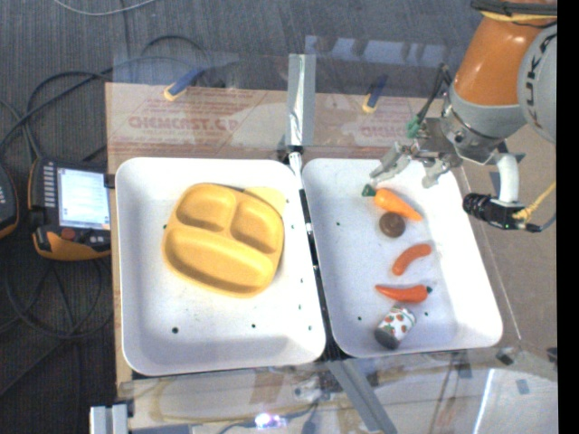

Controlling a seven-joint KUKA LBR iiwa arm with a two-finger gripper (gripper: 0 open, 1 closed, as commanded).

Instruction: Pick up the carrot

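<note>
Carrot lies near the top of the right bin, slanting, with its green tip toward the top left and its orange end toward the bottom right. The hand hangs just above it, and its fingers are spread apart with nothing between them. One finger sits up and left of the carrot, the other a little to the right.

A small brown ball sits just below the carrot, almost touching it. Lower down lie an orange pepper, a red pepper and a little can. A big yellow tray fills much of the left bin.

I think the step now is to go down and grab. To do it well, the hand should come straight down over the fat middle of the carrot, not the thin green tip. The fingers should stand across the carrot, one on each long side, so it cannot slip out. They should go low, nearly to the bin floor, before they close. The brown ball is very close, so the lower finger has to land between ball and carrot, or it may push the ball or pinch it too. Close slowly, then lift straight up.
</note>
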